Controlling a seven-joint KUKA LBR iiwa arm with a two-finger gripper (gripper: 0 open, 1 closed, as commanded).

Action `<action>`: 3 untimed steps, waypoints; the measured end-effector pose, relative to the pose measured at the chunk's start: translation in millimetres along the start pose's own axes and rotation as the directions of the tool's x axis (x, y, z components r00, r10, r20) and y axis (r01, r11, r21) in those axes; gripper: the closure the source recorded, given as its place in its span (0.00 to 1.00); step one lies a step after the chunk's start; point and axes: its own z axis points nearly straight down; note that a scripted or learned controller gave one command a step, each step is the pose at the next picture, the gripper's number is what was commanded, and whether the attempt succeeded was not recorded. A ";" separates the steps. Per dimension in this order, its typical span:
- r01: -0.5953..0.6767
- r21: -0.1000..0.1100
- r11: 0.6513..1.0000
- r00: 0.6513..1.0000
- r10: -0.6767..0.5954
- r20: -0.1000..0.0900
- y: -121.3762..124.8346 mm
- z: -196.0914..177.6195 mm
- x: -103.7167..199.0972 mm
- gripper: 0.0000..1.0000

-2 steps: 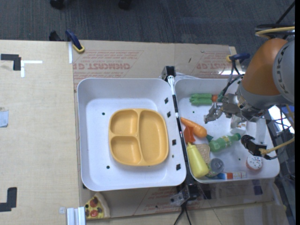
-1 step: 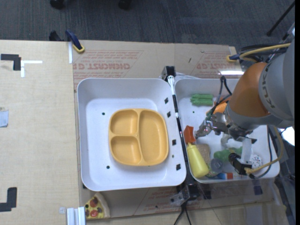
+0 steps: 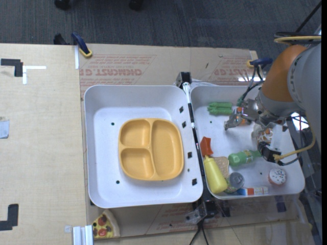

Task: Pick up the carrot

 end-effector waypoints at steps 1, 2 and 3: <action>-0.052 0.004 0.999 0.998 0.052 -0.033 52.1 -1.3 -18.4 0.00; -0.049 0.006 0.999 0.999 0.049 -0.012 51.1 -9.9 -26.3 1.00; -0.043 0.000 0.999 0.999 0.043 -0.022 52.9 -11.6 -18.8 0.00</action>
